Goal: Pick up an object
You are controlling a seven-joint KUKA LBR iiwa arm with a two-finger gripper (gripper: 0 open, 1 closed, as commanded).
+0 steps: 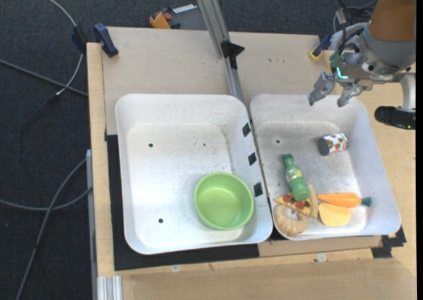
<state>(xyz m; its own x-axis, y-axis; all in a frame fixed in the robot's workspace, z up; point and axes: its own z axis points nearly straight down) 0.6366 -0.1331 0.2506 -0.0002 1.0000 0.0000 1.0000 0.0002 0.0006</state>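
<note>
In the right bin (377, 160) lie several small things for picking. A small can (332, 143) with a red-and-white label lies on its side near the bin's centre. At about seven o'clock from it a green bottle (295, 178) lies lengthwise, its cap toward twelve. At the bottle's base sits a slice of pizza (299, 205), with a bagel (291, 221) just beyond at six o'clock. A carrot (341, 199) lies at three o'clock from the pizza, and a yellow wedge (334, 216) touches it below.

The gripper (334, 93) hangs over the bin's twelve o'clock rim, its two fingers spread apart and holding nothing.

The left bin (132, 160) holds a green bowl (223, 200) at its five o'clock corner.
</note>
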